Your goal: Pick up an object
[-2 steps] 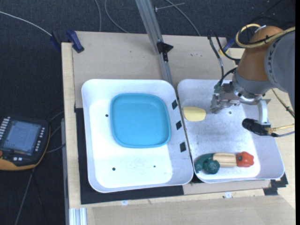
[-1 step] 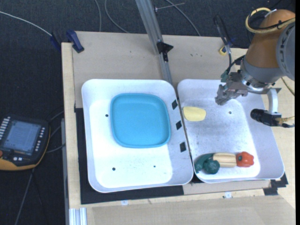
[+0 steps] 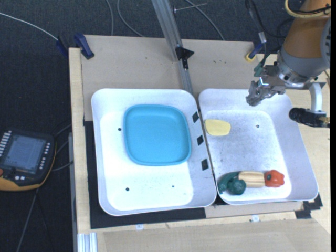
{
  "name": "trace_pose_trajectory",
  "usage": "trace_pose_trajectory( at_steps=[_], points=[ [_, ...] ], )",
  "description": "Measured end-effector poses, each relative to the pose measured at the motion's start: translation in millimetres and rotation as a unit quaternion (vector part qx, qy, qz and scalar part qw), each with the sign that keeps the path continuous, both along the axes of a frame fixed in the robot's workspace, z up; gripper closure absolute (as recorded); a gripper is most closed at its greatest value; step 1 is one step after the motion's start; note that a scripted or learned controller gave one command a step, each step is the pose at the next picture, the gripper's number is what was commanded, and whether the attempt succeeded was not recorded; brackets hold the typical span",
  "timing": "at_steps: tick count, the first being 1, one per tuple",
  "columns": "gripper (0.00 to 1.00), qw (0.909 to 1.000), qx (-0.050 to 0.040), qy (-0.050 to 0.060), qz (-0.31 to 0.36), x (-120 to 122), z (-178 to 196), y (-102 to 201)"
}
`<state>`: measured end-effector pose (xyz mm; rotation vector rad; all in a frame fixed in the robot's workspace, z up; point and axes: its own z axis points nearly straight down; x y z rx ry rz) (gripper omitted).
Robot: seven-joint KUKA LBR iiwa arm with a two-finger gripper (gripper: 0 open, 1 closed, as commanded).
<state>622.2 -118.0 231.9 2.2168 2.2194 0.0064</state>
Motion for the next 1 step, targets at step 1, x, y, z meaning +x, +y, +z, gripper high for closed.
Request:
trace_pose_trajectory(
  at_steps=[1],
  points=[
    [1.00,1.0000,0.0002,0.003,0.000,0.2,2.9,0.1]
  ],
)
